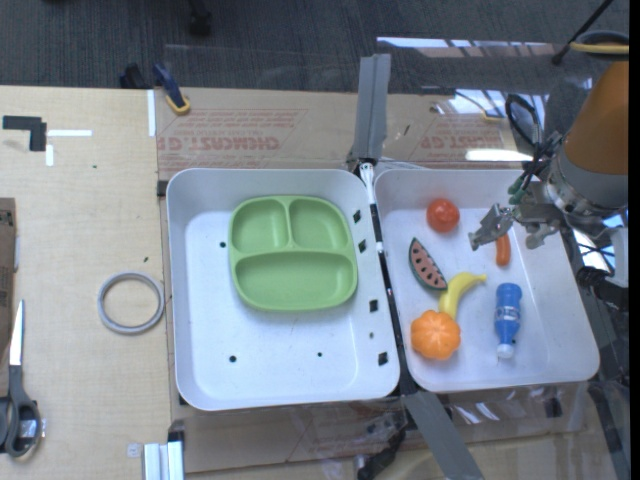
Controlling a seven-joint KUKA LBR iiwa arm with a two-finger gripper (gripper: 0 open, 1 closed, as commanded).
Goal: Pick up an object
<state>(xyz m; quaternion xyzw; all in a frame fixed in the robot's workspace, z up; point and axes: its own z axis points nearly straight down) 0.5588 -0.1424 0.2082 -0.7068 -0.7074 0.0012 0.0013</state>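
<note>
Cardboard sheet [262, 128] behind bins: red print, upside down, partly legible, roughly "CHEMCAZ"; second red print at right, unreadable.

The plate [293, 252] is pale green in a white bin [200, 298]. The other white bin [560, 363] holds a red tomato [443, 214], an orange [436, 335], a yellow banana [461, 291], a red-and-green black-seeded watermelon slice [427, 265] and a blue bottle [508, 318]. At nine o'clock, a grey ring [131, 301] lies on the tan table [80, 218].

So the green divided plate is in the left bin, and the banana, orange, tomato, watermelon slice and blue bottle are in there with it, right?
Not quite. The camera view shows the green divided plate in the left bin, but the banana, orange, tomato, watermelon slice and blue bottle lie in the right bin, where the gripper is.
</note>
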